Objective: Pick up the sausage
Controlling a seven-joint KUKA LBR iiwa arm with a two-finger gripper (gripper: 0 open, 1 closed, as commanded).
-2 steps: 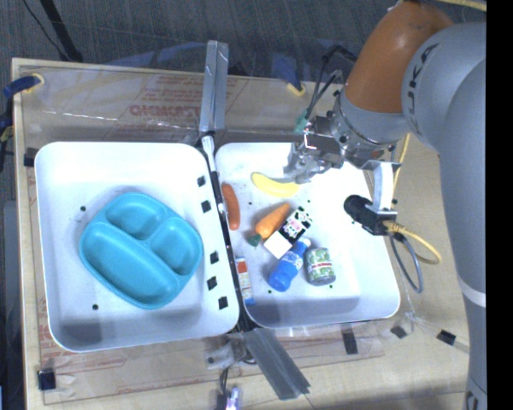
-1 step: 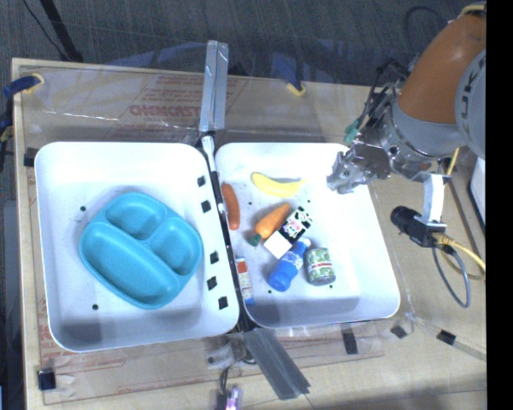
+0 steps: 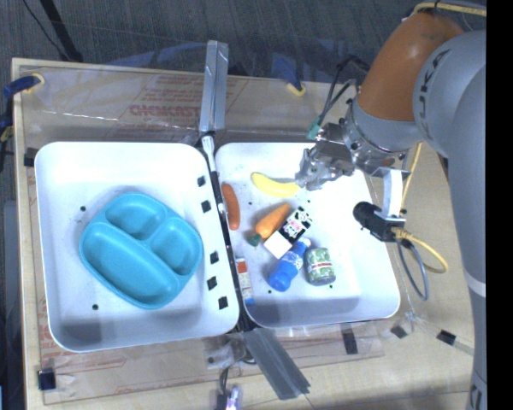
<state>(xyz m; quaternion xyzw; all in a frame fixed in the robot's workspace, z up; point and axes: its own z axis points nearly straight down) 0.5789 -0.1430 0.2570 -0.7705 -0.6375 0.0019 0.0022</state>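
We see the sausage (image 3: 231, 205) lying tight against the right bin's left wall (image 3: 215, 196), so that side is blocked. Its right side is open white floor up to the carrot (image 3: 272, 220) and banana (image 3: 271, 184); the bottle (image 3: 287, 266) sits lower, clear.

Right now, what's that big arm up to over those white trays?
A grey and orange robot arm reaches in from the right, its gripper hovering over the right bin, close to a banana. It is meant to pick up the sausage, which lies untouched by the bin's left wall. A carrot, a blue bottle and a small can lie nearby. The left bin holds a blue divided plate.
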